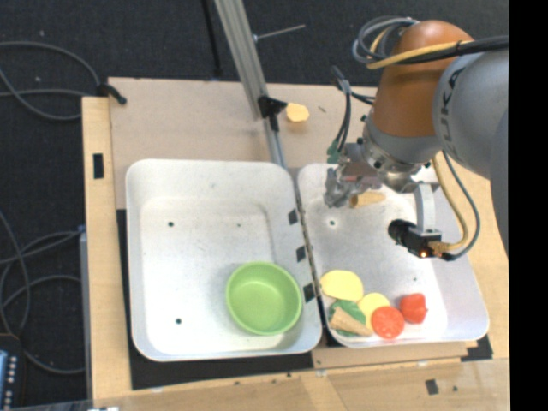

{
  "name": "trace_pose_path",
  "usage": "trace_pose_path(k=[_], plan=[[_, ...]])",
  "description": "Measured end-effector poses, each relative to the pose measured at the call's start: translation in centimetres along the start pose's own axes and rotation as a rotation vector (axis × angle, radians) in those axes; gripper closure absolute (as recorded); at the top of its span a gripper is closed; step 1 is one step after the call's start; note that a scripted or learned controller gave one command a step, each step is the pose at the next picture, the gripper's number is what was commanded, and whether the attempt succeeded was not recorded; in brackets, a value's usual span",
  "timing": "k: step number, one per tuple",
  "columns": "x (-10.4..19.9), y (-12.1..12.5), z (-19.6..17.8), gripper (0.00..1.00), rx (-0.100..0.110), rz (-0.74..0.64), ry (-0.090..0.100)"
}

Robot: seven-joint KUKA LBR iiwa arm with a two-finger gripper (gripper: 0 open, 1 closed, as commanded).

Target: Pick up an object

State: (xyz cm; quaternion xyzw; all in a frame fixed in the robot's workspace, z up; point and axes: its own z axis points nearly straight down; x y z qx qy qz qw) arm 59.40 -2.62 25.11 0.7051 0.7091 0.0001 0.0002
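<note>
Gripper [341, 188] over right bin [445, 311], fingers blurred w/ tan bit [370, 199] beside; grip state can't tell.

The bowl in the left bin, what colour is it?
Light green; the bowl shows best in the camera view.

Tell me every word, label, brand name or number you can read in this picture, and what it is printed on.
None can be read: no text shows on the white bins, the green bowl, the toy foods or the arm.
Small dark marks on the bench edge are too small to tell whether they are writing.
</note>
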Motion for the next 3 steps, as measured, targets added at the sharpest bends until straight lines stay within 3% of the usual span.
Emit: trace_pose_path(k=[2, 3], plan=[[9.4, 0.8, 1.1, 1.0, 0.002, -0.001, 0.001], [9.1, 0.8, 1.0, 0.0, 0.001, 0.003, 0.0]])
